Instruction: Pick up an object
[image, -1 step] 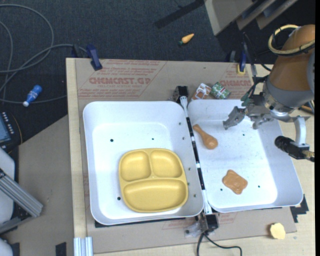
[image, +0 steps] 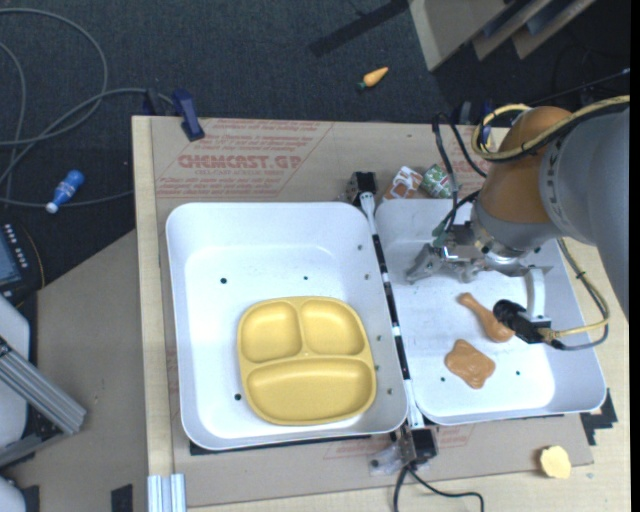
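Observation:
In the right bin (image: 560, 385) lie two brown toy food pieces. One is a drumstick-shaped piece (image: 482, 313), the other a flat brown chunk (image: 470, 363) nearer the front. My gripper (image: 478, 280) hangs over the back half of this bin, just behind the drumstick piece. Its two metal fingers (image: 422, 264) are spread wide, one to the left and one to the right, and I see nothing between them. The left bin (image: 200, 250) holds a yellow divided plate (image: 305, 358).
The grey arm with its orange band (image: 525, 165) covers the right bin's back right corner, and a black cable (image: 560, 335) loops by the drumstick. Small packets (image: 420, 182) lie behind the right bin. A yellow scrap (image: 553, 461) sits on the bench at front right.

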